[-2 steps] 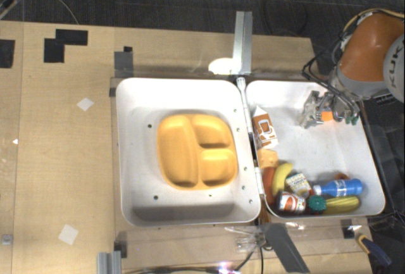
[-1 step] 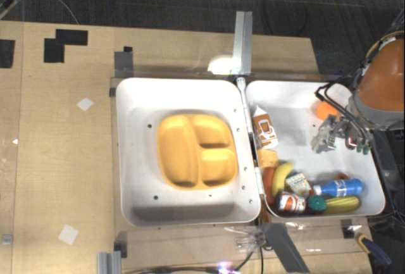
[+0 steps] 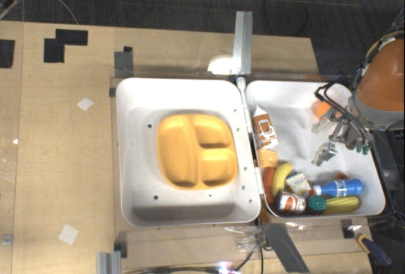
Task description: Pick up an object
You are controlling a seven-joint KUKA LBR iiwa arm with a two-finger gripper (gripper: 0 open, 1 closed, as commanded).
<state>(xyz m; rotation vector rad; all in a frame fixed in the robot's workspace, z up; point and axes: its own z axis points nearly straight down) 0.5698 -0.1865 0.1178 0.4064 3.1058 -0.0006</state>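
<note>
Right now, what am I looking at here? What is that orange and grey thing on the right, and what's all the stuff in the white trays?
One camera looks down from above on a bench. The orange and grey thing is a robot arm reaching in; its end effector hangs over the right bin. That bin holds a pile of small things: a banana, a blue bottle, a small can, a carton. The left bin holds a yellow divided tray. I see nothing held between the fingers.

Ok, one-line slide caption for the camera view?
End effector hovering above right bin near blue bottle; yellow divided tray in left bin.
</note>
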